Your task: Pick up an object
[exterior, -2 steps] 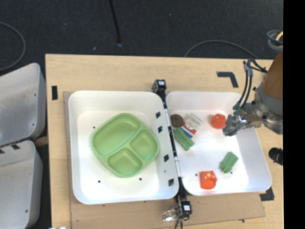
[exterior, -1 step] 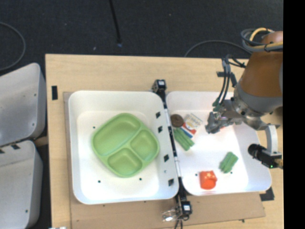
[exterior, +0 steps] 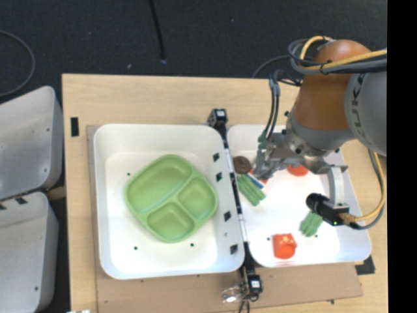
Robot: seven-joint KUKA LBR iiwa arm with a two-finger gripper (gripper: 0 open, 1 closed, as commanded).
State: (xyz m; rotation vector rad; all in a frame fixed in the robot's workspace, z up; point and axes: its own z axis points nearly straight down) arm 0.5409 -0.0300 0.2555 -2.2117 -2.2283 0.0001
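I cannot tell the gripper's [exterior: 262,168] state; at the right bin's [exterior: 345,246] nine o'clock wall, the green brush [exterior: 250,189] may wedge or slip.

Right bin candidates: green ridged piece [exterior: 250,189] lying tilted near the left wall, small brown round item [exterior: 242,165] just above it. Red-orange block [exterior: 284,245] sits near the front edge, a green piece [exterior: 311,223] up-right of it, and an orange bit [exterior: 298,170] is partly hidden.

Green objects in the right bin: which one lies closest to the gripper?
The striped green one by the bin's left wall, just below the gripper. The other green piece lies farther right, beside the black part.
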